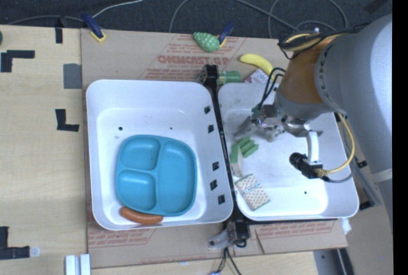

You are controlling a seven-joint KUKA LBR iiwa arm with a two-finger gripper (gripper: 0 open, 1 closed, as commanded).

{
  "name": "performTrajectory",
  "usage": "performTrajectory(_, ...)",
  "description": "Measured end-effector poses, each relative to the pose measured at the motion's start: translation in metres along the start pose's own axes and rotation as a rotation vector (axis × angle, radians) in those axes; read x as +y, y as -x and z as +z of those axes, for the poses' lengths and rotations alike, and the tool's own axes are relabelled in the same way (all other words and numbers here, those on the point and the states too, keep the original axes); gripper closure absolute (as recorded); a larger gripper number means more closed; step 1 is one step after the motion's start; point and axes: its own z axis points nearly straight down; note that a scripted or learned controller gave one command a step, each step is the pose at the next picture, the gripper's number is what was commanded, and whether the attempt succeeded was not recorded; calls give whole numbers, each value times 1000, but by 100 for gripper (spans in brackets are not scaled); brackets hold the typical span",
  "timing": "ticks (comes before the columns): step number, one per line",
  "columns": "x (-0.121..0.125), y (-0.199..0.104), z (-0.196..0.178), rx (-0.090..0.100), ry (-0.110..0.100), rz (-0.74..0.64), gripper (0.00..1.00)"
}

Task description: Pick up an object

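Two white bins are being borne side by side on the bench. The grey arm [363,69] with its orange band is being reached in over the right bin [319,203]. The left bin [105,108], just beside the right bin, is being occupied by a blue divided plate [156,173] and an orange sausage-like piece [140,216]. Within the right bin, the gripper [258,124] is being held just above a green object [243,150]; whether it is released or clenched cannot be told. A patterned packet [252,191] is lying toward the right bin's near-left corner. A yellow banana [256,62] is resting beyond the right bin's far rim.
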Motion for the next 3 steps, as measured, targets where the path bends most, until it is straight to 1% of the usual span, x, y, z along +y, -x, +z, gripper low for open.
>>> performTrajectory(1,-7,-2,0,-1,5,0,0)
performTrajectory(3,-32,-1,-1,-2,6,-1,0)
